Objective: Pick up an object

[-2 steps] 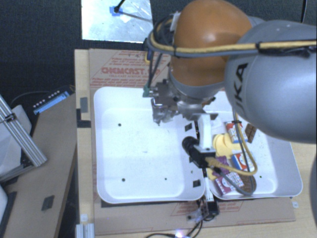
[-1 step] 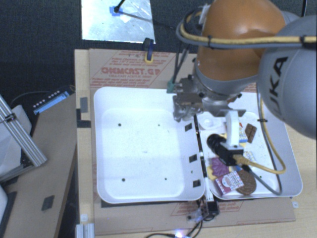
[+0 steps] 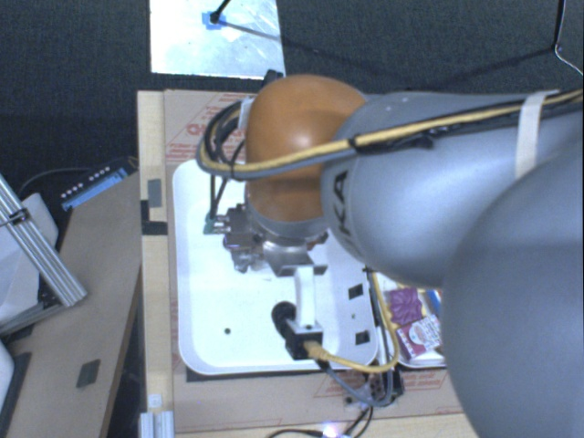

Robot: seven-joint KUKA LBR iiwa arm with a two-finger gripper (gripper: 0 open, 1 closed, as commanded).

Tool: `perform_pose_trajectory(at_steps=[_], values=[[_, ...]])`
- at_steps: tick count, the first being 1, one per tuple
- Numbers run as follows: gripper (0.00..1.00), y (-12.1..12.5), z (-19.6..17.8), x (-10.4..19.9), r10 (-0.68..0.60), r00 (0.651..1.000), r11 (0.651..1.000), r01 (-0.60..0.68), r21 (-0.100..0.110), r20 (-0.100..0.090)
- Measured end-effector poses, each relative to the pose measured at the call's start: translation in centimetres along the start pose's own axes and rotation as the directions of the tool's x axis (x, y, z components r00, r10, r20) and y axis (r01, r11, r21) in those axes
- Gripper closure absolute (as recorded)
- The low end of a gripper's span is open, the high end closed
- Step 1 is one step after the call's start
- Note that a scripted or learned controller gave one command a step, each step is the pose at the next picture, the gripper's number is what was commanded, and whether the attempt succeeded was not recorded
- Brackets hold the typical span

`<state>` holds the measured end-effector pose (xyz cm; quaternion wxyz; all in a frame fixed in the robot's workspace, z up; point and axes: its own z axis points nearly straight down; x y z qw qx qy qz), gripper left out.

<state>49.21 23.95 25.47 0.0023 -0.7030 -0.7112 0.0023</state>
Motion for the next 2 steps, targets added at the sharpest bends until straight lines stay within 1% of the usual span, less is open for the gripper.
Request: perform_pose_trajectory(at_steps=[1, 2], values=[[1.0, 0.2, -1.6, -0.5, 0.004, 1.0, 1.0, -0.004, -0.006, -0.001], [1.0, 0.3, -2.7, -0.5, -0.001, 1.0, 1.0, 0.001, -0.007, -0.002]])
